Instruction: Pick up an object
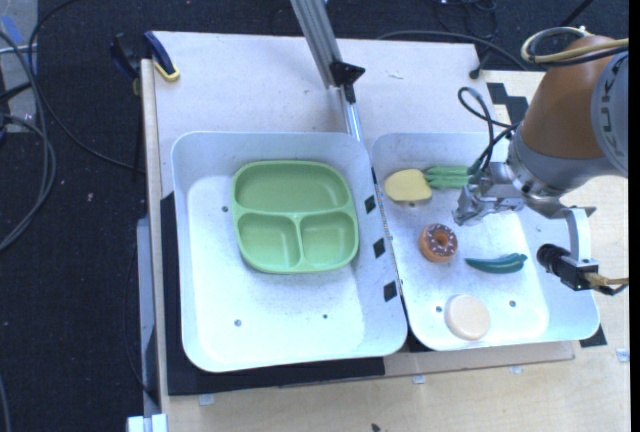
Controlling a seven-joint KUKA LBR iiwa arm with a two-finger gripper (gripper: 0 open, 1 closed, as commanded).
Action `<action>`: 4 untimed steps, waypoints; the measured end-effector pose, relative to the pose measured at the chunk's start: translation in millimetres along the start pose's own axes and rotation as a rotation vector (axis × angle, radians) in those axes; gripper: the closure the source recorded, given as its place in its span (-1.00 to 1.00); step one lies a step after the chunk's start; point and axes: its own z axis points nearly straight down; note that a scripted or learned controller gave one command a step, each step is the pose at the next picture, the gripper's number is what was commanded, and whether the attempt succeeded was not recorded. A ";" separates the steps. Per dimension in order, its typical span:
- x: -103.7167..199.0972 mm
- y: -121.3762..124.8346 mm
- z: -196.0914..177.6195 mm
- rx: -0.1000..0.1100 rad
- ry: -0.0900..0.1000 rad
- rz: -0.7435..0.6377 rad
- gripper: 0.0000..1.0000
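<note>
In the right bin (560,320) lie a yellow lemon-like piece (407,186), a green leafy item (449,176) just right of it, a brown sprinkled donut (438,243), a green-blue pepper (496,263) and a cream round disc (467,316). My gripper (468,211) hangs over that bin, above and right of the donut and just below the green leafy item. Nothing shows between its tips.
The left bin (200,320) holds a green divided plate (296,216). A slanted metal pole (310,5) crosses the bench's back toward the gap between the bins. The arm's orange band (570,110) looms at the right, with a black cable looped beside it.
</note>
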 end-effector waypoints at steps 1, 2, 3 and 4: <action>-2.1 11.3 -52.3 -0.001 -0.001 0.000 1.00; -2.2 12.5 -104.9 -0.001 0.000 -0.001 1.00; 39.4 8.6 -97.5 0.004 0.001 -0.003 1.00; 81.2 7.4 -86.8 0.004 0.001 -0.004 1.00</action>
